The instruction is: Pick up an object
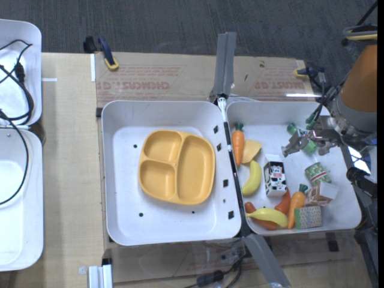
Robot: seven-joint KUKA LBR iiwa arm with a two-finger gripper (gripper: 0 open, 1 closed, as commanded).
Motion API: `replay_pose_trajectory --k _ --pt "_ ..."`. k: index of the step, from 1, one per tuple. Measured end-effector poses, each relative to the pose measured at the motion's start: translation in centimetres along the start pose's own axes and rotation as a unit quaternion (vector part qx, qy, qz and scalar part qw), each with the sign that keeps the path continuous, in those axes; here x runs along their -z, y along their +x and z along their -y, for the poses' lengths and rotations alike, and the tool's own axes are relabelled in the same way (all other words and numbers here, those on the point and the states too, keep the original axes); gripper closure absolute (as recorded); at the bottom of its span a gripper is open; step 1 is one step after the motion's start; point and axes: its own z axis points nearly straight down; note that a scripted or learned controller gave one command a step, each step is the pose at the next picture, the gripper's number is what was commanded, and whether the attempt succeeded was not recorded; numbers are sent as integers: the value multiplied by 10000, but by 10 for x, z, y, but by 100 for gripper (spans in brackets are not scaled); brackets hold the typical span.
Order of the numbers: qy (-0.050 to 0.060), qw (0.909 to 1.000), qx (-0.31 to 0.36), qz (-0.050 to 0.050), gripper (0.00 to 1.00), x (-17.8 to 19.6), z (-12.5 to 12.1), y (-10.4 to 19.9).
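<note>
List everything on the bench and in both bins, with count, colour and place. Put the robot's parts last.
left bin: 1, white, centre of bench
right bin: 1, white, beside the left bin
divided plate: 1, yellow, three compartments, in left bin
carrots: 2, orange; one by the divider at the top, one near the front
bananas: 2, yellow; one mid-left in right bin, one at its front
milk carton: 1, white with black patches, middle of right bin
small box: 1, multicoloured, front of right bin
clamp: 1, blue and yellow, back left bench edge
gripper: 1, grey metal, above the right bin's back
arm: 1, grey and orange, right side

Dark carpet (180,11) behind wooden bench (66,161)
</note>
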Motion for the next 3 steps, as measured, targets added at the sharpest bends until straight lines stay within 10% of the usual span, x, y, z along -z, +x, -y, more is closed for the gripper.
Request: replay_pose_trajectory --k 1,2,3 --pt "-10 9992 405 -1 0 -134 -8 4" --pt "-2 9992 388 -3 100 -127 -9 3" --pt "-7 9996 284 7 100 -34 -44 92"
